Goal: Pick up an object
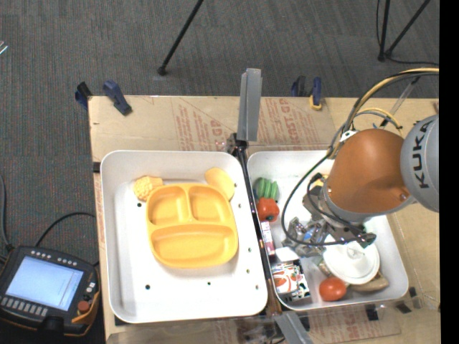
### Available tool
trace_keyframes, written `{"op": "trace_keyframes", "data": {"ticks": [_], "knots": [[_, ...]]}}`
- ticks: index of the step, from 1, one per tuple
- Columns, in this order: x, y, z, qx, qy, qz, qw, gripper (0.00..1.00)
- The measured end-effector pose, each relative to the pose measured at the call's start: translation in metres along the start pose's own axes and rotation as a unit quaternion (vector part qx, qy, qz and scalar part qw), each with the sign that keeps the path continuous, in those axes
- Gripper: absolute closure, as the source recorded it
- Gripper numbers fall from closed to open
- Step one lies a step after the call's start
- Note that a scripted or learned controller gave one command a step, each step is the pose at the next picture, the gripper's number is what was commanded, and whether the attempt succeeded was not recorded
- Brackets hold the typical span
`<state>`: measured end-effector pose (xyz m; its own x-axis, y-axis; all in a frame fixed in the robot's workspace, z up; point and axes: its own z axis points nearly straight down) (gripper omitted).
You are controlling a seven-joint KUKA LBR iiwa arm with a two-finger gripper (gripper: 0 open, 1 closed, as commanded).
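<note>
My gripper [310, 236] hangs low over the middle of the right bin [301, 165], under the arm's orange band. Its metal parts sit just left of a white bowl [353, 264]. A red tomato [333, 289] lies at the bin's front, beside a tan piece [373, 285]. A small printed carton [290, 279] rests at the front left of that bin. Near the left wall lie a green vegetable [266, 188] and a red pepper-like item [267, 208]. Nothing shows between the gripper's tips from this angle.
The left bin [118, 228] holds a yellow divided plate [192, 224], a yellow corn piece [145, 187] and a pale yellow item [221, 182]. A grey post [249, 106] stands at the back between the bins. Cables [373, 99] loop above the arm.
</note>
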<state>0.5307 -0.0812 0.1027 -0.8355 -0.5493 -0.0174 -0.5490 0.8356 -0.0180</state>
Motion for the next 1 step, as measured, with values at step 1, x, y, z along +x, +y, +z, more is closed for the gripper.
{"op": "trace_keyframes", "data": {"ticks": [1], "knots": [[0.0019,0.0031,0.0029,-0.004,0.004,-0.001,1.0,0.0]]}}
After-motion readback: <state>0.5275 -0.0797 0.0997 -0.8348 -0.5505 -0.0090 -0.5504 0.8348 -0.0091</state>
